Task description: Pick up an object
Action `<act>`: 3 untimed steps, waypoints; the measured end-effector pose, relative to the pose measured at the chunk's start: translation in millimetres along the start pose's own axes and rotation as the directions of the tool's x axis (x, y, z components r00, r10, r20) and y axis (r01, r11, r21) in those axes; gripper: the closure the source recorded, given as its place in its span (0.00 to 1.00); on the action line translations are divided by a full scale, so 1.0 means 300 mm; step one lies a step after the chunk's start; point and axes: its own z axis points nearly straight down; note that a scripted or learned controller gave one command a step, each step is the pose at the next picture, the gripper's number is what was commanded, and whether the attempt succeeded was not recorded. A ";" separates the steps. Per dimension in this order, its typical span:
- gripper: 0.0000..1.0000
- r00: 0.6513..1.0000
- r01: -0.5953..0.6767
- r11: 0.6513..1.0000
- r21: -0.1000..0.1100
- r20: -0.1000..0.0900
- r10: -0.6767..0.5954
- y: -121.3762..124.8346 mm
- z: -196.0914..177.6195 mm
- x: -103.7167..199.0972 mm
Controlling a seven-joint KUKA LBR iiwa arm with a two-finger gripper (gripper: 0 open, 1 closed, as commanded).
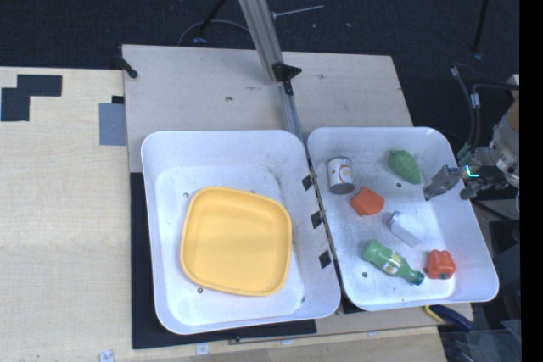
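The right bin [475, 263] holds several small items: a silver can [340, 175], a bumpy green piece [405, 166], an orange block [366, 203], a pale clear object [405, 229], a green bottle [391, 261] and a red pepper-like piece [439, 264]. My gripper [442, 183] hangs at that bin's right edge, just right of the green piece and above the pale object. Nothing shows between its fingers. A yellow square plate [237, 241] lies in the left bin [161, 182].
A slanted aluminium post [261, 17] rises from the bench behind the bins. Black clips [315, 219] sit along the divide between the bins. The arm's body stays past the right bin's rim.
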 end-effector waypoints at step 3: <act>0.00 1.000 0.001 1.000 0.003 -0.001 -0.001 0.028 0.296 0.014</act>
